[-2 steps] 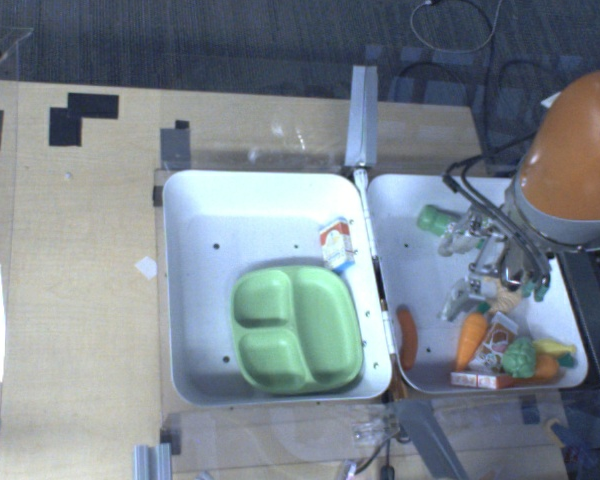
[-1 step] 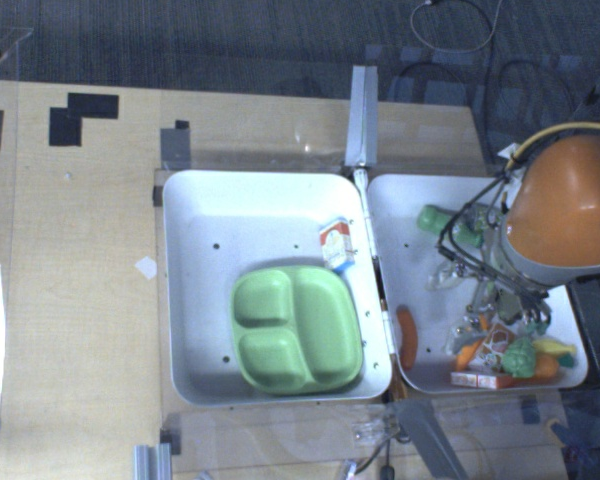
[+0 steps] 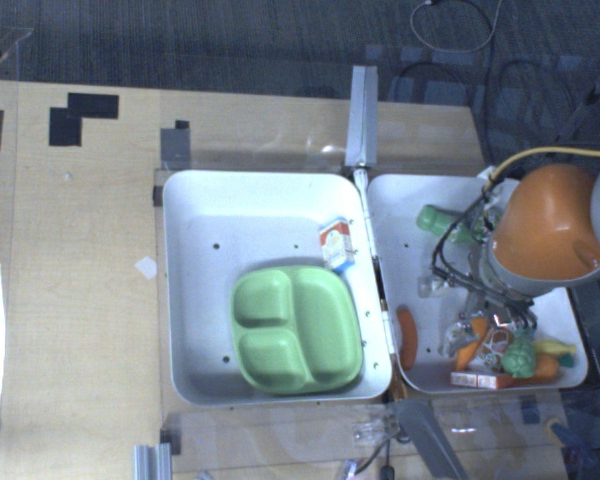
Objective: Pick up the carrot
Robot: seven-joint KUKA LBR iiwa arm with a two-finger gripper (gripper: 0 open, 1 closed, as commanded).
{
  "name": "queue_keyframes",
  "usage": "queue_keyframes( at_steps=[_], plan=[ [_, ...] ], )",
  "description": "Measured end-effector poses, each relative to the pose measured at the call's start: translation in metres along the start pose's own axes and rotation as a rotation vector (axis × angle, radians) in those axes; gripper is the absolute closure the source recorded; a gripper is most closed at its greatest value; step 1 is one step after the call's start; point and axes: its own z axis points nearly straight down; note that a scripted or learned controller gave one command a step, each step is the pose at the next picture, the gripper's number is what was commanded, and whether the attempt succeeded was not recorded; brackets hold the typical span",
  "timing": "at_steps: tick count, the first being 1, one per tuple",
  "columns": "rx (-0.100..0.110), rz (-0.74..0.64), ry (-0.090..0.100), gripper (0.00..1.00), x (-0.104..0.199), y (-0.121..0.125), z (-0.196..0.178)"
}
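Right bin (image 3: 420, 268): gripper (image 3: 495, 330) low at crowded near edge, by carrot (image 3: 467, 353); grip hidden, cannot tell; far half open.

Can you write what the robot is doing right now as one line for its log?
arm: over right bin | gripper: low among toys, grip unclear | carrot: in right bin beside gripper | green tray: left bin
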Motion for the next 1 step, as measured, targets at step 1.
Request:
queue_keyframes(
  at_steps=[1],
  plan=[
    [0.001,0.002,-0.005,1.0,-0.0024,0.0001,-0.012]
  ],
)
